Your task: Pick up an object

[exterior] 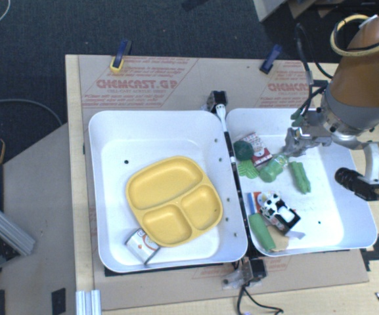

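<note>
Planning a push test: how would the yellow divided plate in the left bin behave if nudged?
The yellow divided plate looks like rigid plastic, so it would probably slide flat. Lying low and wide, it seems unlikely to tip. It may bump the small carton at its edge.

arm: grey, orange band above wrist, enters from the right | wrist: angled down and to the left | gripper [293, 143]: low, at the arm's leftmost end
</note>
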Motion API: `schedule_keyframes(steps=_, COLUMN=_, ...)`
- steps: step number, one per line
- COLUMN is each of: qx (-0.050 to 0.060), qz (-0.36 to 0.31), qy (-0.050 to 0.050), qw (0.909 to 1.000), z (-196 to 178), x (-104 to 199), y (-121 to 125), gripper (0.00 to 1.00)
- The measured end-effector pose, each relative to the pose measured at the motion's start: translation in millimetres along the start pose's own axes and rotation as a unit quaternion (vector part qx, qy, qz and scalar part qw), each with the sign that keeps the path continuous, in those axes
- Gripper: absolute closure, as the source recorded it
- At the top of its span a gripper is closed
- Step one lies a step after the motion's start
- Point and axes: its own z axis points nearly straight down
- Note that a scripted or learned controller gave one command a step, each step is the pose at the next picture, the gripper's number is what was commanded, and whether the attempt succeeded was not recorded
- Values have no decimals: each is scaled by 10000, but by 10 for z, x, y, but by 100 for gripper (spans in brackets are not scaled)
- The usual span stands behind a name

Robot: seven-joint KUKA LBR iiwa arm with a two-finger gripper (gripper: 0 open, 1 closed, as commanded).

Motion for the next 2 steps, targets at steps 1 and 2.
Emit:
schedule_keyframes(steps=1, qx=10, qz=-20, qy=7, qw=10000, z=97, x=429, y=229, gripper=100)
schedule_keyframes(steps=2, qx=7, qz=-11, qy=8, qw=10000, z=-40, x=617, y=185, gripper=100)
